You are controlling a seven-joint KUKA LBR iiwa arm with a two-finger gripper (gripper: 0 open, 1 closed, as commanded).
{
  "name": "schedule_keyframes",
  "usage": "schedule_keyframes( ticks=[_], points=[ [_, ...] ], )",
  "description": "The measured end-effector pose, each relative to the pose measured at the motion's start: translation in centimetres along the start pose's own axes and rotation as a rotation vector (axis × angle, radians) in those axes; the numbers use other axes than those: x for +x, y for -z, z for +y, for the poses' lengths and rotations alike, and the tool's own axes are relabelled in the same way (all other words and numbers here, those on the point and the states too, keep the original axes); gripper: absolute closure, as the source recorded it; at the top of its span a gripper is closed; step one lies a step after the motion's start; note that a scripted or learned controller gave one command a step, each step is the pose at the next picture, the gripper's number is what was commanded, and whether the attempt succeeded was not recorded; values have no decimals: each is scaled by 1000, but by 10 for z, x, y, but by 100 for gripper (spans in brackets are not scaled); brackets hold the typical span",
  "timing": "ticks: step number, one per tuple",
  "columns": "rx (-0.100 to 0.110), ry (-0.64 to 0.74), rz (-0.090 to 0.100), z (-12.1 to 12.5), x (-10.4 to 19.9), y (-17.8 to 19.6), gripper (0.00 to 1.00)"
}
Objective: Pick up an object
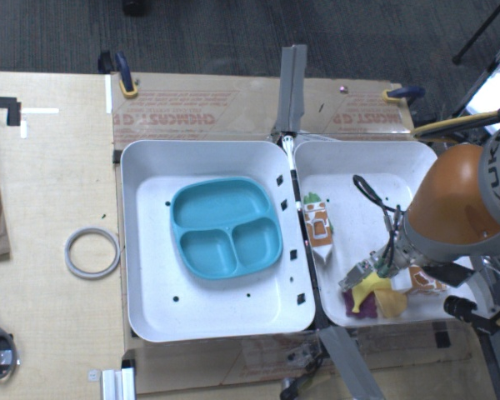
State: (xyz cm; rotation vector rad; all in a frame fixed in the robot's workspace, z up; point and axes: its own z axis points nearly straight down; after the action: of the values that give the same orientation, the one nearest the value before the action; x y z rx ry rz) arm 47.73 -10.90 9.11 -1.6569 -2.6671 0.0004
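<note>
Orange band: the collar on my arm (457, 192), leaning in over the right bin (343, 158).
Claw (360, 275): low over the heap at that bin's near side, so a pick is within reach; I cannot tell its state.
Target, my judgement: yellow and purple soft things (373, 298), just under and beside my claw.
Carton (318, 225): orange and white, left of my claw by the divider; print unreadable.
Blue tray (227, 227): three compartments, far to my left in the other bin.
Writing: mirrored red print on cardboard (183, 111) beyond the bins, unreadable.
</note>
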Motion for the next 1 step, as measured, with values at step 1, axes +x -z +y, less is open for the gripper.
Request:
schedule_keyframes(
  ticks=[1],
  points=[
    [-2, 246, -2, -11, -24, 1, 0]
  ],
)
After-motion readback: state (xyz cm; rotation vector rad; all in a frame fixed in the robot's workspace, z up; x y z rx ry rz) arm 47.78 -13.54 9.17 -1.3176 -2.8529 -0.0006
